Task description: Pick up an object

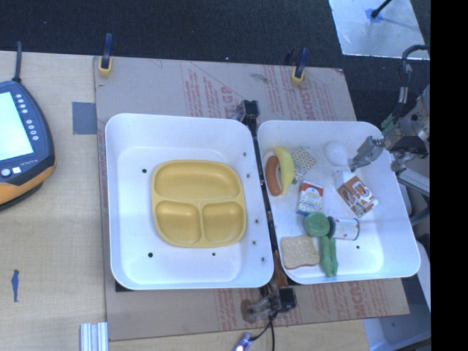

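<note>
Foreground: a clamp and cable (267, 304) sit at the bench's near edge, between the two bins. At far left lies an orange-edged control pendant (22, 141). Next comes the left bin (111, 196), which carries a yellow divided tray (197, 199). The right bin (409, 258) holds all the loose candidates for the pick:

- a sausage (273, 175) touching a banana (285, 167)
- a bread slice (300, 251) near the front wall
- a small red-and-white carton (310, 197)
- a round green lid (317, 224) touching a long green vegetable (328, 255)
- a clear jar (346, 229) lying on its side
- a white ball (336, 152)
- a brown snack packet (357, 194)

The gripper (365, 156) hangs over the bin's far right corner, just beside the ball and above the packet. Nothing is visibly held in it. Whether it stands apart or together cannot be told at this size.

Judged risks:

- The ball is likely to roll away under a glancing touch.
- The flat packet offers little edge and may slide along the floor instead of lifting.
- A descent this close to the bin's right wall could strike the rim.
- Toward the middle the objects crowd together, so a closure there may catch two at once or push neighbours aside.
</note>
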